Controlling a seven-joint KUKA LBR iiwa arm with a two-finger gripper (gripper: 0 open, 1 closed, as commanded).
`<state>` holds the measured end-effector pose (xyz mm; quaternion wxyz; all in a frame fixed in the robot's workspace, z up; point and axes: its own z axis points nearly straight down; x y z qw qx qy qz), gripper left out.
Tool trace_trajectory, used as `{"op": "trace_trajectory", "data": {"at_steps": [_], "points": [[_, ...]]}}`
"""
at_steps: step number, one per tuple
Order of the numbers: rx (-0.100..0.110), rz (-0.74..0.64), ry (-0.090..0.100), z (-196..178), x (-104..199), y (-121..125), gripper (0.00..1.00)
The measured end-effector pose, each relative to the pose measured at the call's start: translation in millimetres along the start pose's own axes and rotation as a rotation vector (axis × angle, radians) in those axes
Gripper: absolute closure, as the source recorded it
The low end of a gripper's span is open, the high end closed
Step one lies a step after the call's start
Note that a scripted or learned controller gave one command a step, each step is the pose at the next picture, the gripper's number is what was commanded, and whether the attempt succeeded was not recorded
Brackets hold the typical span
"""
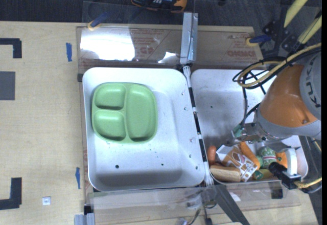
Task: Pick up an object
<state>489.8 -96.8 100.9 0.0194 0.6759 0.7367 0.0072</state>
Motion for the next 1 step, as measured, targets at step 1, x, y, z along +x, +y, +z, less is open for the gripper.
{"op": "trace_trajectory", "data": {"at_steps": [1], "points": [[0.036, -0.090, 0.020, -121.5, 37.6, 52.5, 1.00]]}}
